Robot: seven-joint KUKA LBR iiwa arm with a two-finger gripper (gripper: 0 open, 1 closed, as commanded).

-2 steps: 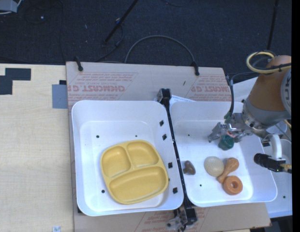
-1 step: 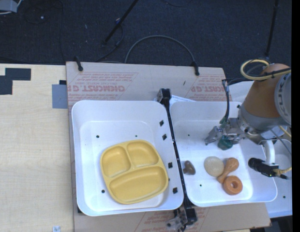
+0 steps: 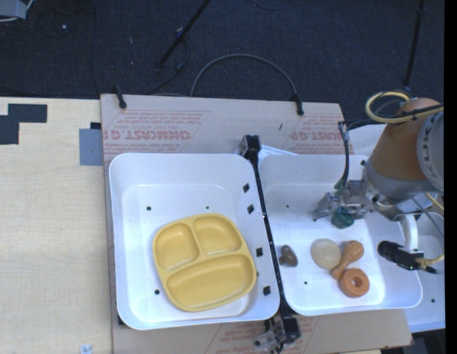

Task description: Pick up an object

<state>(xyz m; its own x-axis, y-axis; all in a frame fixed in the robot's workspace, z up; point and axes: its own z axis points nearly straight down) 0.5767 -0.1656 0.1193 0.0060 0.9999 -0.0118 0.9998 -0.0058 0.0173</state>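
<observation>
The right bin point(image 3: 302, 175) holds a small brown lump point(image 3: 288, 255), a cream round piece point(image 3: 326, 254), a tan drumstick-shaped piece point(image 3: 349, 255) and an orange-brown doughnut point(image 3: 354, 282). My gripper point(image 3: 337, 211) hangs low over the bin's right middle, just above and behind the cream piece and the drumstick. A small teal thing point(image 3: 346, 214) shows right at the gripper's tip. I cannot make out whether it is held or is part of the tool.
In the left bin point(image 3: 133, 198) lies a yellow divided plate point(image 3: 205, 261). A black ridge point(image 3: 262, 220) separates the bins. The arm's grey and orange body point(image 3: 402, 150) fills the right side above the bin, with cables and a black fitting point(image 3: 398, 254) at the bin's right edge.
</observation>
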